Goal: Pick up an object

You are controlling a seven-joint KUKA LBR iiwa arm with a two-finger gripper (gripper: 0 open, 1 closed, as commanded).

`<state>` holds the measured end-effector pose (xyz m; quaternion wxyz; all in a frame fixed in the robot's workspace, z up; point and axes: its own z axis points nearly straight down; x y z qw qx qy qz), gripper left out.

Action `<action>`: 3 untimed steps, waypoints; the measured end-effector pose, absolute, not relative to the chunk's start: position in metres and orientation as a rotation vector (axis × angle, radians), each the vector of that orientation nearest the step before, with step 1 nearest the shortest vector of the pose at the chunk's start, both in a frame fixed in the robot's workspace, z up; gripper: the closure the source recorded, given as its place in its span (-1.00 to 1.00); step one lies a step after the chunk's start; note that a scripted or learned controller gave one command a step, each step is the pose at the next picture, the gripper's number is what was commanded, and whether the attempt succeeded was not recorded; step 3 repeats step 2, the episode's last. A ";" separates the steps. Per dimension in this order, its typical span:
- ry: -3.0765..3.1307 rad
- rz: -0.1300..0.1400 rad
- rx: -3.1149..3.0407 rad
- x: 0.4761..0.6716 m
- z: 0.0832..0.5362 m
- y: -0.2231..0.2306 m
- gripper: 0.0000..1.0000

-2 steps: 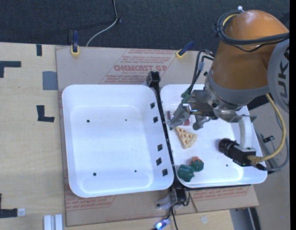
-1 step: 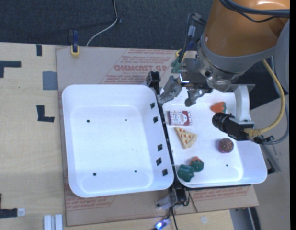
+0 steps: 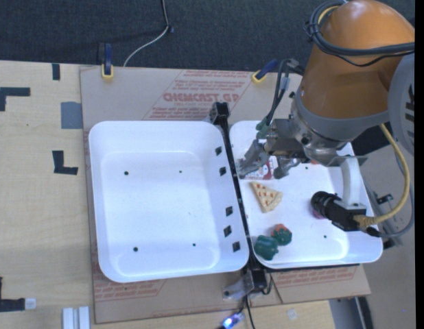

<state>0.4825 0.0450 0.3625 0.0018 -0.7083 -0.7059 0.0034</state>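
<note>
Waffle wedge (image 3: 266,197) near right bin's (image 3: 349,252) left wall, just below end effector (image 3: 265,162), finger state unreadable.

Two white bins (image 3: 157,149), one waffle wedge (image 3: 266,197), one green toy (image 3: 270,244)

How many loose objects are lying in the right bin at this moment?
3 visible. A waffle-patterned wedge lies near the bin's middle, a green toy with a red part near its front edge, and a small red-and-white item right under the gripper. The arm may hide more.
</note>
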 end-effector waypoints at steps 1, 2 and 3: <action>-2.224 0.005 -2.218 0.484 0.375 0.047 1.00; -2.225 0.007 -2.215 0.484 0.385 0.048 1.00; -2.225 0.007 -2.215 0.484 0.385 0.048 1.00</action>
